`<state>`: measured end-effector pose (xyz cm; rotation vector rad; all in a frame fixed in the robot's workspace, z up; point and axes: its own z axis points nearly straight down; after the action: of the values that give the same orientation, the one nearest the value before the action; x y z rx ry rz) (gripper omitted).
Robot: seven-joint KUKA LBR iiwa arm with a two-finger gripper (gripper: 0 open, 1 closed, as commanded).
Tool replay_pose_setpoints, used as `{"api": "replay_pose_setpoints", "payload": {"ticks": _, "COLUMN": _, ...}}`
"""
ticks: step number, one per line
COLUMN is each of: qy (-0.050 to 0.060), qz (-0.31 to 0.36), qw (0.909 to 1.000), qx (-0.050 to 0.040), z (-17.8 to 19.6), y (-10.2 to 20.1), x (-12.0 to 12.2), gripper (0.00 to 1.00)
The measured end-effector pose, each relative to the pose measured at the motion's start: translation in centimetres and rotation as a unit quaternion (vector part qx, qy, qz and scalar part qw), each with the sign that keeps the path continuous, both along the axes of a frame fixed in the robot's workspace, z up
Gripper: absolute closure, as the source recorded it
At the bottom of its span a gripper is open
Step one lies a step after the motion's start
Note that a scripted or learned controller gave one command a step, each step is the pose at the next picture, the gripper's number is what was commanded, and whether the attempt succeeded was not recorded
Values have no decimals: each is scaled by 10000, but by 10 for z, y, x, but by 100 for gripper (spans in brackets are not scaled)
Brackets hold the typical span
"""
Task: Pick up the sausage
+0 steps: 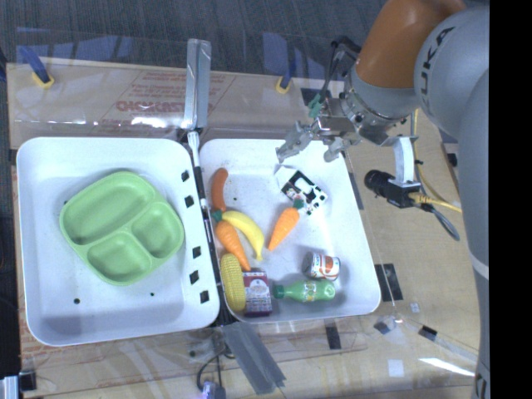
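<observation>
Two shallow white bins sit side by side on a bench covered in clear sheeting, with dark floor beyond. Left of the divider, the left bin [50,306] holds a green divided plate [122,225]. On the other side, the right bin [249,152] carries the clutter: the sausage [219,189], reddish-brown and lying lengthwise close to the bin's left wall near the back, with a banana [246,229] just below it, one carrot [231,241] touching the banana's left side and a second carrot [283,226] further right. A corn cob [233,281], a small red packet [257,293], a green bottle [306,291], a can [322,266] and a black-and-white box [302,192] fill out the rest.

The gripper [315,140] hovers over the back right part of this bin, fingers spread apart and nothing between them. It stands well apart from the sausage, nearer to the black-and-white box.

Risks from here, as I judge them: the sausage lies close to the bin wall, so one finger may strike the wall or the divider clips on the way down and stop the close short. Its lower end is near the banana and the first carrot, so a descent placed too low along its length could nudge those or pinch the wrong item. Fingers set along its length, not across it, would likely close on air or roll it aside. A straight drop from the present spot would land by the box instead
</observation>
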<state>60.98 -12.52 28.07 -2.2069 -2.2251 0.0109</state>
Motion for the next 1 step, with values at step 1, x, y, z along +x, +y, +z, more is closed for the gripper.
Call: {"api": "replay_pose_setpoints", "payload": {"ticks": 1, "qy": 6, "qz": 41, "qw": 10000, "qx": -9, "z": -76, "y": 87, "x": 29, "gripper": 0}}
